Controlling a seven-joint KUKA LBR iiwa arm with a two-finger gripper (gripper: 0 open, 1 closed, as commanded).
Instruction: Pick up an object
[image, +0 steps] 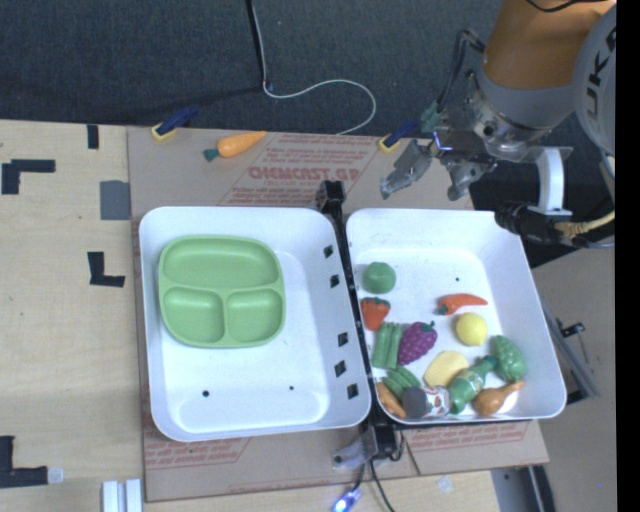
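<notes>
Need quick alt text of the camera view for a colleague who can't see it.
The gripper hangs open above the far rim of the right bin, holding nothing. That bin holds toy fruit and vegetables, mostly at its near end; the left bin holds a green divided plate.

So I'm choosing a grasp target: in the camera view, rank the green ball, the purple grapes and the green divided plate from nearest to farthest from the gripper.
From the gripper:
1. Green ball, right bin's upper left.
2. Purple grapes, mid right bin.
3. Green divided plate, left bin.
</notes>
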